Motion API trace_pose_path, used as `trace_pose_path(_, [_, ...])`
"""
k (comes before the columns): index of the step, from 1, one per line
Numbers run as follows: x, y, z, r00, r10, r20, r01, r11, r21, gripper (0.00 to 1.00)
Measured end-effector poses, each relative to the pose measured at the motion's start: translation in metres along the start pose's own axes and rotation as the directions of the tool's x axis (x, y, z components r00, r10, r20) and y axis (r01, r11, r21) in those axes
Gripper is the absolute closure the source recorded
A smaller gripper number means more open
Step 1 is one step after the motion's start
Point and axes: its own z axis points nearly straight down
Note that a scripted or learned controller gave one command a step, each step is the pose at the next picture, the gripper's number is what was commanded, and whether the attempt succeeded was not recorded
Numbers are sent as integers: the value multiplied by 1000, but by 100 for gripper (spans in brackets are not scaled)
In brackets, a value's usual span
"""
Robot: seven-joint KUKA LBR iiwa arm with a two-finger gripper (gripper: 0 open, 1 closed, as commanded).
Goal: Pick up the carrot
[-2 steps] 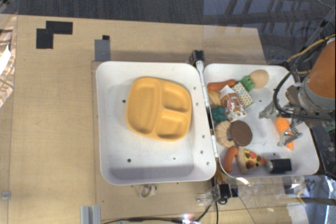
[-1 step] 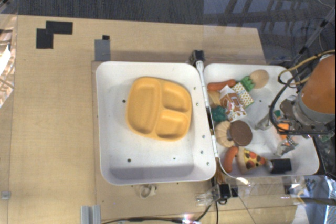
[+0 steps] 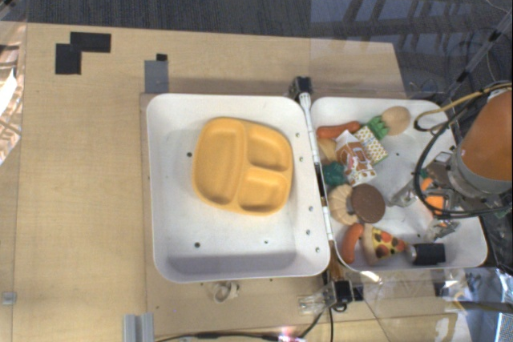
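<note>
We see the gripper (image 3: 435,208) low in the right bin (image 3: 478,252), carrot (image 3: 340,129) well off to its far left, ungrabbed; finger state we cannot tell, so pickup remains.

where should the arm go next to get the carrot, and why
Probably a short shift toward the left bin side, to the upper left corner of the right bin, then a descent. The carrot lies there beside the small carton, while the gripper sits at the bin's right side, away from it.
</note>
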Motion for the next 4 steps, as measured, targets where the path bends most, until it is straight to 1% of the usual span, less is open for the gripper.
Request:
trace_pose_path(1, [-4,-3,-14,1000,-5,7,5,1000,10,100])
trace_pose_path(2, [-46,42,-113,996,87,2,-87,996,0,100])
trace_pose_path(3, [-32,-30,-220,943,-333,-1,333,943,1,100])
trace_pose_path(4, [-42,-5,0,910,-415,-1,415,910,-4,100])
